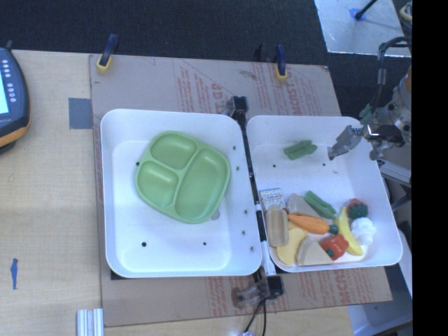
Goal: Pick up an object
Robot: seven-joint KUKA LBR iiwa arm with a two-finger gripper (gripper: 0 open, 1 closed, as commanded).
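The green pod (299, 149) lies alone on the right bin (280, 128)'s bare floor, apart from the heaped toy food (322, 229), so probably the easier pick. The gripper (343, 144) hovers just beside it, holding nothing. Left, a smooth green divided plate (183, 177) rests flat.

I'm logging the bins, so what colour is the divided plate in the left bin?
Light green; the divided plate shows clearly in the camera view.

Gripper (344, 144): grey metal fingers, dull, angular. Wrist (389, 123) at 3 o'clock: silvery-grey block with dark fittings. Thin black cable (382, 72) loops above. Detail blurred.
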